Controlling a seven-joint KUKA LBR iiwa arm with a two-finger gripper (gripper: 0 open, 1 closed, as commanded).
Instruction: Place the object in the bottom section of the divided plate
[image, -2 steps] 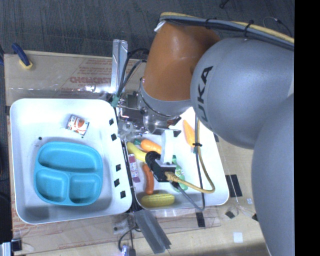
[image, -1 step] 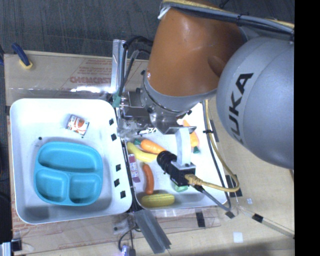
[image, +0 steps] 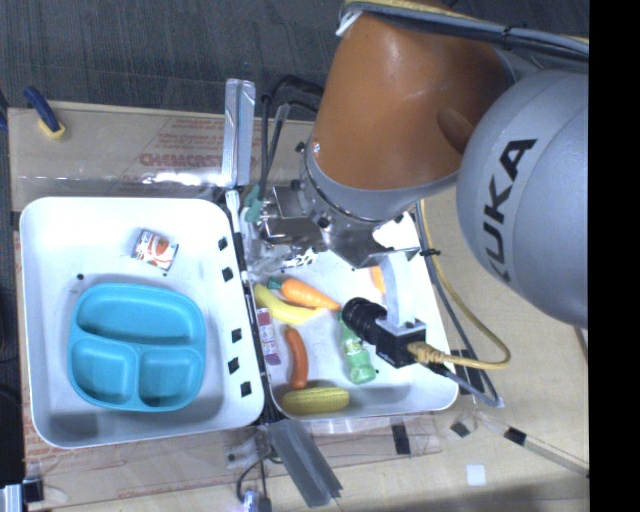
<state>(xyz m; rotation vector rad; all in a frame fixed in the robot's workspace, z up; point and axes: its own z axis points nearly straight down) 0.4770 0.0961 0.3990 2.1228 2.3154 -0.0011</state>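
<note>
- The end effector (image: 283, 232) sits low over the upper left corner of the right bin (image: 440, 395), under the arm's orange band; I cannot tell its state, since the wrist covers it.
- Just below it lie the carrot (image: 308, 294) and banana (image: 282, 308), both with long axes running left to right, slightly tilted.
- Further down: a sausage (image: 297, 357) lying roughly top to bottom, a green bottle (image: 359, 360), and corn (image: 316, 399) along the bin's lower wall.
- No item is visibly gripped, so which object is meant is unclear.
- The plate (image: 138, 345) rests in the left bin (image: 60, 225), down and left of the end effector, across the divider wall.
- Its 2 small sections face the lower edge; a small packet (image: 155, 250) lies above it.
- The coming move likely hinges on that leftward, downward carry.
</note>
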